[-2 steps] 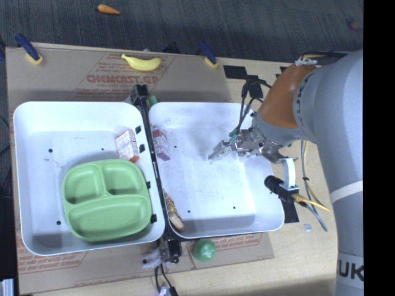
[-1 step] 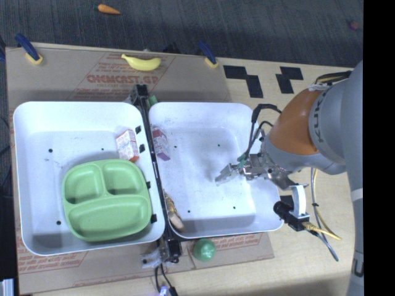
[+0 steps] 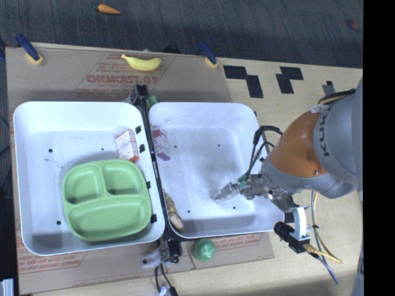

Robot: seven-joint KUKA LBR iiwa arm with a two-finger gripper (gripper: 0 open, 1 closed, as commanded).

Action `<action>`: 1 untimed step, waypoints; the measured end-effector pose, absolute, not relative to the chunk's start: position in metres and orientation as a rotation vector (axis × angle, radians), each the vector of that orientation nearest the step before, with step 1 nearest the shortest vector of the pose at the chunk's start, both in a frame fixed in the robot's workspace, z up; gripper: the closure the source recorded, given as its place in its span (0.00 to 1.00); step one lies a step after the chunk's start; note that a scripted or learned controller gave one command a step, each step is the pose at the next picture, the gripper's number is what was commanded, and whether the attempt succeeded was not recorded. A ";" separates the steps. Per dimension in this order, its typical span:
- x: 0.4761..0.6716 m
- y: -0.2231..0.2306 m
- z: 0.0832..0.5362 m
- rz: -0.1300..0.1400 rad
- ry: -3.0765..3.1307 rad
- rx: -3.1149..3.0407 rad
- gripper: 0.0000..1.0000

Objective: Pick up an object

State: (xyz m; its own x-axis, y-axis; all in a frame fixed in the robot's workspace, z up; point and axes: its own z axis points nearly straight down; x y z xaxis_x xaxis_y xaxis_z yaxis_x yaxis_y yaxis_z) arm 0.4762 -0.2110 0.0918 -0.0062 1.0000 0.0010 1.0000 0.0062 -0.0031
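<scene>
My gripper (image 3: pixel 226 192) is low inside the right bin (image 3: pixel 203 113), near its front right part, over bare white floor. The grey arm with its orange band (image 3: pixel 295 152) reaches in over the bin's right wall. Nothing visible sits under the gripper tip. A purple and white packet (image 3: pixel 159 142) lies at the right bin's left wall, well away from the gripper. A tan object (image 3: pixel 173 215) rests at that bin's front left corner. In the left bin (image 3: pixel 37 119) lie a green divided plate (image 3: pixel 108 198) and a small red and white carton (image 3: pixel 126 144).
A green ball (image 3: pixel 204 249) sits on the cardboard in front of the bins. A yellow banana (image 3: pixel 141 61) lies behind them, and an orange carrot (image 3: pixel 108 8) is on the dark floor. Blue clamps (image 3: pixel 29 49) hold the cardboard's back edge.
</scene>
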 end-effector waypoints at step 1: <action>0.547 -0.210 0.092 0.000 -2.227 -2.214 0.00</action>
State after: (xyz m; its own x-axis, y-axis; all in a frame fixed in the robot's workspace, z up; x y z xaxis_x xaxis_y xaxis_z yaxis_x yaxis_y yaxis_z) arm 0.5472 -0.2103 0.0919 -0.0058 1.0000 0.0012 1.0000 0.0058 -0.0012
